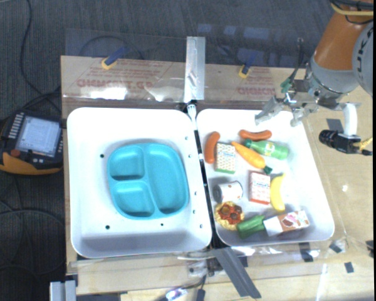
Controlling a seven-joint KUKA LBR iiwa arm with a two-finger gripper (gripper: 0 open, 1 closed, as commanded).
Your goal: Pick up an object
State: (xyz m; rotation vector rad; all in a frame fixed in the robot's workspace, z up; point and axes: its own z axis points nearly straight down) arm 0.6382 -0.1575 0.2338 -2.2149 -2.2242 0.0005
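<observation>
My gripper [281, 116] hangs over the far rim of the right bin [319, 193], its fingers [265, 113] spread open with nothing between them. Just below it in the bin lie a small sausage in a bun [255, 135], a green bottle [269, 148] and an orange carrot [250, 156]. Further left are a red-brown sausage [211, 146] and a patterned carton [225, 157]. Nearer the front sit a grey can [229, 190], a red-and-white box [259, 187], a banana [277, 194], a pizza slice [229, 213], a green pickle [250, 224] and a small carton [288, 221].
The left bin [88, 168] holds a blue divided tray [149, 179]. A metal post [195, 68] stands behind the ridge between the bins. An orange-cased handheld screen [31, 143] lies on the floor to the left.
</observation>
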